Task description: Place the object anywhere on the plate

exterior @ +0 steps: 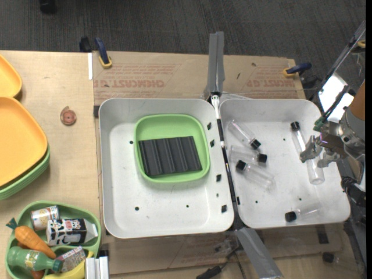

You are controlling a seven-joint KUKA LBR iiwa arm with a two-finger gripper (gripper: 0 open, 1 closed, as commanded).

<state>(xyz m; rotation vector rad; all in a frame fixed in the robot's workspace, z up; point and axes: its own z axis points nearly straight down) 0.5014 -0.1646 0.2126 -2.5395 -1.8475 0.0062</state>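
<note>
A green square plate lies in the left white bin. A dark grey ridged slab rests flat on the plate, covering most of its floor. My gripper hangs over the right side of the right bin, far from the plate. It is open, its two fingers spread, with nothing seen between them. A clear vial lies on the bin floor just under the fingertips.
Several clear vials with black caps are scattered in the right bin, such as one at the middle and one at the front. Yellow plates and a bowl of toy food sit on the bench to the left.
</note>
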